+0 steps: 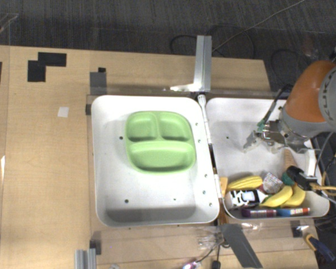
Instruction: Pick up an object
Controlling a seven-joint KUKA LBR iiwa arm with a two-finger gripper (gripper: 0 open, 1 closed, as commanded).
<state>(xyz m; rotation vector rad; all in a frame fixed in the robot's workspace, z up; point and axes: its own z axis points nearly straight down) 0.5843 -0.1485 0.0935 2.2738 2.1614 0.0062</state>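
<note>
So your arm [319,102] came in from the right and the end effector [257,138] sat over the bare floor of the right bin [235,116], up toward the middle. Honestly couldn't tell whether it was open or closed, too small and blurry, and I saw nothing between the tips. All your pickable stuff was piled along the near edge of that bin, well apart from the end effector: a yellow banana [245,182], a second banana [285,196], a black-and-white box [243,197] between them, and some markers [274,212] along the rim. The left bin [109,167] held a green divided tray [159,140], sitting flat. Both bins sat side by side on the wooden worktop [39,150].
</note>
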